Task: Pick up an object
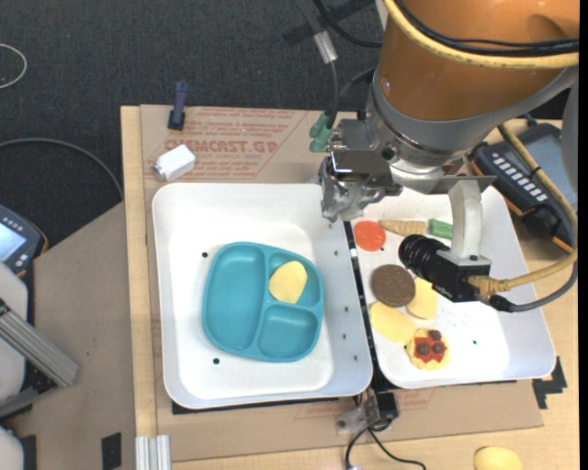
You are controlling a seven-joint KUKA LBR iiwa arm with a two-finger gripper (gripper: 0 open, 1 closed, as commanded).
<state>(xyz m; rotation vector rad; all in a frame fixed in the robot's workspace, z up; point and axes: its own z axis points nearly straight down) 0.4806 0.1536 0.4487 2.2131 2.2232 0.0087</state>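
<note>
Orange disc [370,236] lies at the right bin's [528,321] far left edge, just beside the hand [336,209] above the divider; how far its grip is parted I cannot tell.

Arm [469,64]: large rounded housing, glossy orange band uppermost with a thin pale seam line across it, grey ring section beneath. Wrist block [363,156]: dark metal, boxy, with a green connector on its left face and small fittings. Black cables [322,23] run up from it. Gripper [338,207]: slim metallic fingers, silver-grey, with reflective edges. No lettering legible on any part.
</note>
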